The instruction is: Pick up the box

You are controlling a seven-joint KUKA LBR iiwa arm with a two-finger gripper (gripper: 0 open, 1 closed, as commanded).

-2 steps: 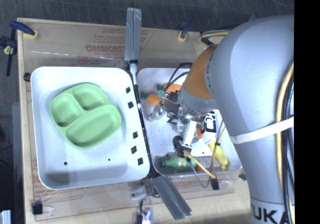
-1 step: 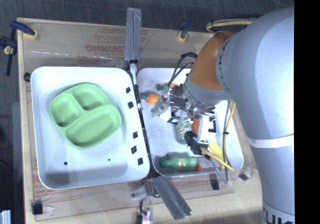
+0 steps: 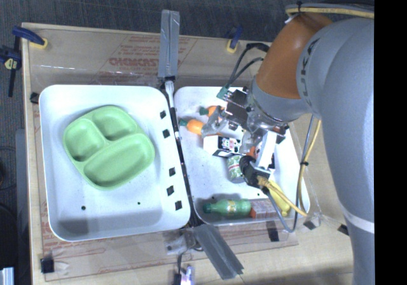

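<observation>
Your gripper (image 3: 238, 134) hangs low over the right white bin (image 3: 197, 96), just above the small white box with black print (image 3: 224, 144) lying mid-bin beside a green can (image 3: 236, 168). You cannot tell whether it is open or closed. The box looks unlifted, so the pick remains undone, in my judgement.

Right white bin (image 3: 289, 150): crowded under the grey arm (image 3: 331, 86). Green plastic bottle (image 3: 227, 207) lies along its near wall; small can (image 3: 235, 169) and orange item (image 3: 194, 126) sit nearby. Open floor left of the bottle. Left bin: green divided plate (image 3: 108, 145) fills centre.
</observation>
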